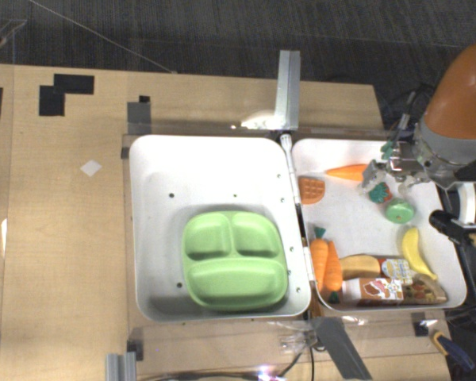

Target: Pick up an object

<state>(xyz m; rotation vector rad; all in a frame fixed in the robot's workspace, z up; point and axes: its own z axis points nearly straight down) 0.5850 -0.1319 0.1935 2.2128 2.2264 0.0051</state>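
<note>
- Worktop (55, 236): pale wood surface bearing two shallow white bins side by side.
- Left bin (155, 173): holds a green divided plate (235, 259) with three compartments, lying toward the near edge of this bin.
- Right bin (345, 153): the landmark for the items below; it touches the left bin along a shared central rim.
- Arm (460, 105): grey with an orange band, reaching over the far right corner of the right bin.
- Tool (393, 179): poised low over the far right part of the right bin; whether it is spread or closed cannot be told, and no object can be made out in its grasp.
- Orange carrot (347, 173): lies in the far part of the right bin, its thick end just beside the tool.
- Green round piece (398, 210): on the bin floor just in front of the tool.
- Waffle-like orange piece (310, 189): against the right bin's left wall.
- Banana (415, 252): along the right bin's right side, nearer than the green round piece.
- Second carrot (325, 267): upright along the left wall in the near left corner of the right bin.
- Bread-like brown piece (360, 266) and printed packet (393, 286): along the near wall of the right bin.
</note>
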